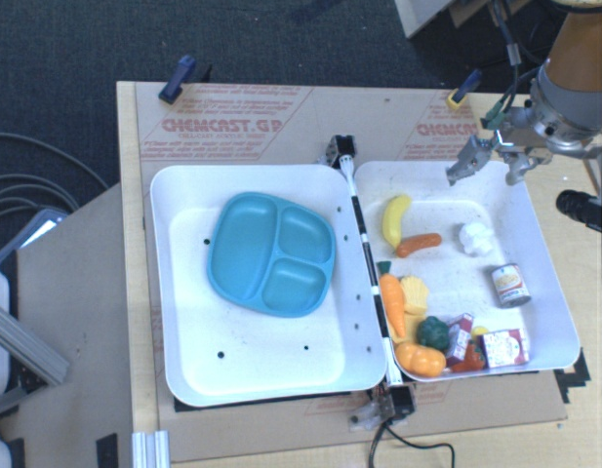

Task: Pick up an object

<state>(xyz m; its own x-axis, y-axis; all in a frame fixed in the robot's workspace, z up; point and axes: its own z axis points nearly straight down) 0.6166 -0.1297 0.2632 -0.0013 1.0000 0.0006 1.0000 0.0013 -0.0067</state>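
Gripper [494,161] with fingers spread and nothing between them, poised over the right bin's [544,252] far edge, banana [395,219], sausage [419,245] and can [510,285] lying in that bin, blue plate [271,253] in the left bin [183,339]

End effector [492,165] hovering, 2 fingers seemingly spread, holding nothing.

Left bin [183,359]: holds blue divided plate [271,253].
Far bench edge: blue clamp [177,79] left, another [464,87] right.
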